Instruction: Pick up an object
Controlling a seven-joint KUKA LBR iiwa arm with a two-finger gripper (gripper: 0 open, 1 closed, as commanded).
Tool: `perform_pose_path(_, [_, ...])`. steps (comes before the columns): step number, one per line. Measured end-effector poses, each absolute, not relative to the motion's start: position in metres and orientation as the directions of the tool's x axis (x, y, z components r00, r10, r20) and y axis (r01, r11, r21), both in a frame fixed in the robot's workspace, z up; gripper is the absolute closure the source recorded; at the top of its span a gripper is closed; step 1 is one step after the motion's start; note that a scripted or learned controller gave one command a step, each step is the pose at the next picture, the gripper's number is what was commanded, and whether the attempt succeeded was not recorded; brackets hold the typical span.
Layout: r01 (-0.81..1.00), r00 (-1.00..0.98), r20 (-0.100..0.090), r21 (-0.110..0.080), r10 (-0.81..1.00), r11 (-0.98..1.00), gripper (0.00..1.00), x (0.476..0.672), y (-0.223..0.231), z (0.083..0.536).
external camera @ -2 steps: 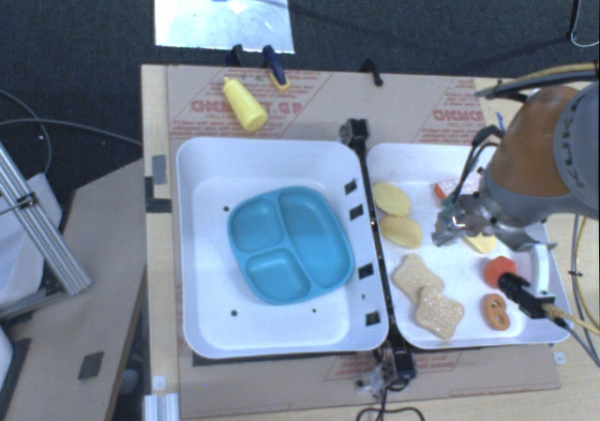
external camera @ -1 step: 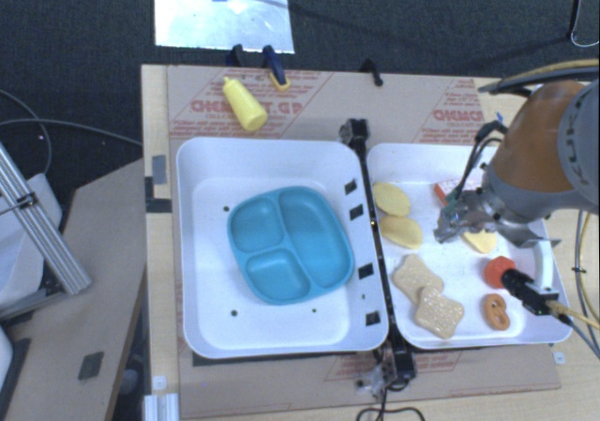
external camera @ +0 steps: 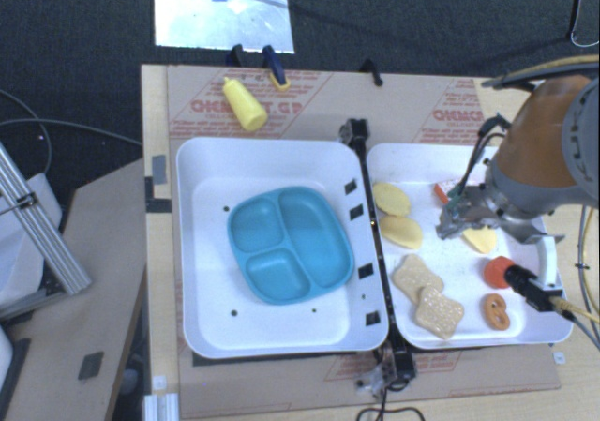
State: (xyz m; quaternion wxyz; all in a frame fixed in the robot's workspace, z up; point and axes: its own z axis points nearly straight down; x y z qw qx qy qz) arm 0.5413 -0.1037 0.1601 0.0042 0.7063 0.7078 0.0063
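Food pieces lie loose in the right-hand shallow white bin [external camera: 427, 152], spread apart so that each can be reached alone: two pale yellow slices [external camera: 397, 215], two beige crackers [external camera: 427, 295], a brown pretzel-like ring [external camera: 496, 311], a red-orange round piece [external camera: 498, 270] and a small orange bit [external camera: 440, 192]. The two-finger gripper [external camera: 457, 220] hangs low at centre right of the frame, just beside a pale yellow wedge [external camera: 481, 240], which looks the likeliest object to pick. Whether it is released or clenched, I cannot tell. The left-hand white bin [external camera: 206, 166] holds a light blue divided plate [external camera: 289, 243], probably a drop spot. A yellow bottle-shaped toy [external camera: 244, 103] rests on the counter [external camera: 309, 91], upper left.
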Motion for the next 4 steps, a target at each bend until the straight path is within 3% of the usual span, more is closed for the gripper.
perform_pose_path(1, [1.0, -0.004, 0.004, 0.017, 1.0, 0.004, 1.0, 0.542, -0.103, 0.171])
perform_pose_path(2, [1.0, -0.007, 0.002, 0.002, 1.0, 0.007, 1.0, 0.534, -0.067, 0.185])
perform_pose_path(4, [1.0, -0.01, 0.002, 0.002, 1.0, 0.01, 1.0, 0.543, 0.012, 0.215])
